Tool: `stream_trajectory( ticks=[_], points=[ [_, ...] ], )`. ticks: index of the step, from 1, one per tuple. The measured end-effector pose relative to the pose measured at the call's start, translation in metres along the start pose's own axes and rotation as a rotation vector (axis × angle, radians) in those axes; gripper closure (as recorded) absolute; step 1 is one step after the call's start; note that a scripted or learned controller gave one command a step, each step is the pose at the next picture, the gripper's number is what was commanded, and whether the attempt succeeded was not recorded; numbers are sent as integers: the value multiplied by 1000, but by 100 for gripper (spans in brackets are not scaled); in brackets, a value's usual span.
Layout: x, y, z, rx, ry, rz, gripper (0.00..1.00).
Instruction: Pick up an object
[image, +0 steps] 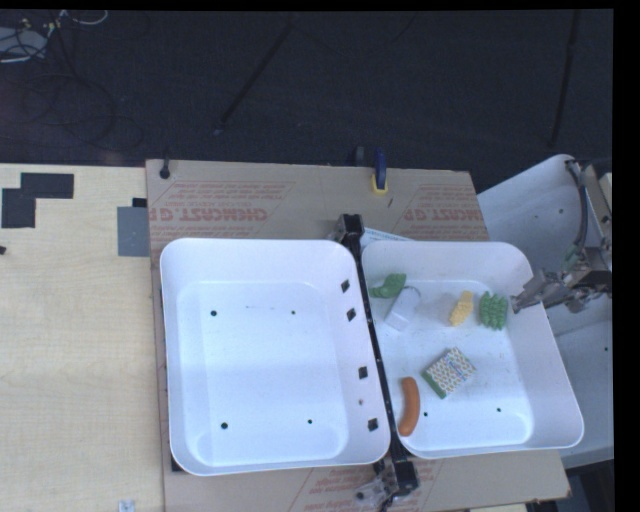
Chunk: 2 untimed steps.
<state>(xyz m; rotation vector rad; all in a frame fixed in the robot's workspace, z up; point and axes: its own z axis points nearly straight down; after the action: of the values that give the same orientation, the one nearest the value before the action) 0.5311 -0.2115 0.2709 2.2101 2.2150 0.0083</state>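
Nearest the tool, at the right bin's (545, 400) far right side, lay a small green knobbly piece (492, 311), and I judged it the likeliest pick: light, bumpy enough to grip, best pinched across its narrow width. Just left of it sat a yellow chunk (460, 308), stubby and smooth-looking, apart from the green one by a small gap. Further left a clear cup (401, 309) lay tipped on its side, touching or nearly touching a green leafy toy (388, 286) near the divider; I judged the cup slippery and thin-walled, a poor choice. Toward the front lay a flat patterned packet (449, 372), tilted, which I guessed would be hard to get fingers under. Beside the divider rested an orange sausage (408, 405), rounded and apt to roll.

My tool (530, 296) hung at the bin's right rim, close to the knobbly piece; I could not tell whether it was open or closed, and nothing showed between its tips. The arm (590, 275) reached in from the right. The left bin (180, 300) was plain white plastic, both bins resting on brown cardboard (250, 205) over the pale wooden counter (70, 350).
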Motion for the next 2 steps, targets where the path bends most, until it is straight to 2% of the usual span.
stream_trajectory(
  ticks=[1,2],
  points=[
    [0,-3,0,16,5,2,100],
    [34,-57,-37,16,8,1,100]
  ],
)
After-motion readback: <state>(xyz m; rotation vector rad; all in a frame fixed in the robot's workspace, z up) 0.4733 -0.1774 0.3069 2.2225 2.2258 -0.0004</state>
